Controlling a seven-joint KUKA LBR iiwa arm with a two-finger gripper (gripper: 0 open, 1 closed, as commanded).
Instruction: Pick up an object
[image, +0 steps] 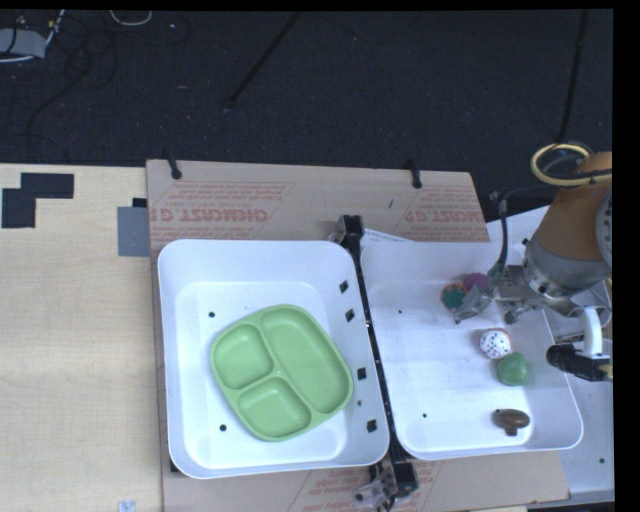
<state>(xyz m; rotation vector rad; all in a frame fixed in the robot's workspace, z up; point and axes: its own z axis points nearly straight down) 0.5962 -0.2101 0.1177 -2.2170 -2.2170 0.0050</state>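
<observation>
In the right bin (430, 400) lie several small things: a teal and pink toy (458, 293) at the back, a white dotted ball (494, 344), a green lump (514, 370) and a brown piece (511, 420) near the front. My gripper (486, 312) hangs low over the bin's back right part. Its two fingers are spread apart and it is open, with nothing between them. The teal and pink toy sits just left of it. The white ball lies just in front of the fingertips.
The left bin (190, 300) holds a green divided plate (281, 372). A black clip strip (365, 340) runs between the two bins. The right bin's left half is bare white floor. Cardboard lies under both bins.
</observation>
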